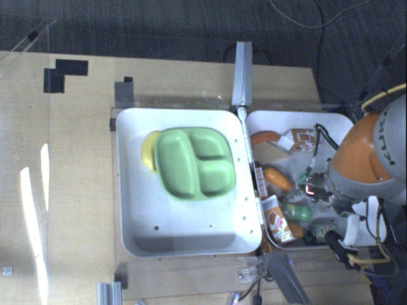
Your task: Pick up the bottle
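1. The grey arm with the orange band was seen reaching in from the right, its wrist lowered over the right-hand shallow white bin.
2. The gripper was seen low among the bin's clutter; whether it was open or closed could not be told, since the wrist and the things around it hid that part.
3. The small green-bodied bottle was judged to be the task's thing. It lay in the near half of the right-hand bin, just beside the gripper and on the side nearer the camera.
4. The bottle's long axis could not be settled; only a rounded green patch was shown, which suggested that it lay tilted or end-on.
5. An orange carrot-shaped toy lay just beyond the bottle, and a white printed carton lay against the bin's left wall, close to the bottle.
6. A green sectioned plastic tray was seen in the left-hand white bin, well apart from the work.
7. It was judged that the coming move turned on a short shift toward the bin's near edge, with the neighbours crowding the approach.
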Controlling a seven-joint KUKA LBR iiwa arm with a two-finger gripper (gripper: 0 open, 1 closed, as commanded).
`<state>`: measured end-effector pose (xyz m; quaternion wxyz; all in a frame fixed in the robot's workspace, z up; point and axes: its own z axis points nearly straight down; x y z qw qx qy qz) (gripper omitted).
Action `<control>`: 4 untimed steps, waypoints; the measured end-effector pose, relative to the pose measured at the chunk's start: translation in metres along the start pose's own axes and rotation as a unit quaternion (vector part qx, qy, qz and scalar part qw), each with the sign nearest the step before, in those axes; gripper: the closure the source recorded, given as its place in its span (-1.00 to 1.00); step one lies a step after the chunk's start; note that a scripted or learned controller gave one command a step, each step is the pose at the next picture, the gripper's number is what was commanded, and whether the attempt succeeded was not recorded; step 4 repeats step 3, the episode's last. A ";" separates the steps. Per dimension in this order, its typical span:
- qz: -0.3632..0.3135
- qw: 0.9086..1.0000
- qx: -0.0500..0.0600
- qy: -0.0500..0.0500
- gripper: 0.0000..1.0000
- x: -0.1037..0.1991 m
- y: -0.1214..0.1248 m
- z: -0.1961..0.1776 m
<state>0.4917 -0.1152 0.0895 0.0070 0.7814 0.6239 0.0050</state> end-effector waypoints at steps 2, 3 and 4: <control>-0.016 1.000 0.006 0.001 -1.00 0.045 -0.002 -0.096; 0.051 0.999 0.003 0.002 -1.00 0.000 -0.001 0.001; 0.051 0.999 0.003 0.002 -1.00 0.000 -0.001 0.001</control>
